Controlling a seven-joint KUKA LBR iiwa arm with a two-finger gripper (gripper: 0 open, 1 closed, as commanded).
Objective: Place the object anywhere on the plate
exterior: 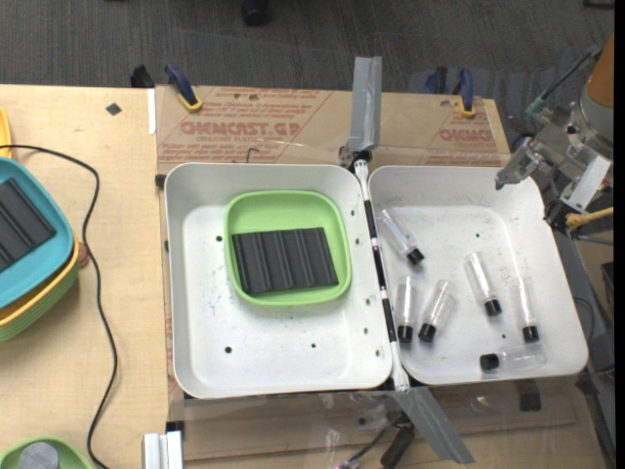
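Over at the upper right edge of the frame, the arm [586, 145] hangs just past the top right corner of the right bin [547, 360], its pincer [515, 169] poking toward that corner; whether it is open or closed, I cannot tell from this angle, and nothing is visible in its grip.

Down in the right bin, six clear tubes with black caps lie scattered. One tube [400, 237] sits slanted near the bin's upper left. Two more, a tube [405, 311] and its neighbour [435, 311], lie close together at the lower left of the bin. Another pair, a tube [480, 283] and a tube [525, 311], lie toward the right side, apart from each other. The last tube [508, 361] lies sideways near the bottom wall.

Across the divide, the left bin [195, 350] carries the green plate [332, 213], set toward the upper middle. A dark ribbed block [286, 260] lies flat on the plate, covering much of its floor.

Behind both bins, brown cardboard [254, 130] lies on the bench [78, 135], held by clamps [184, 88]. At the far left edge, stacked teal and yellow trays [44, 262] sit beside a black cable [98, 262].
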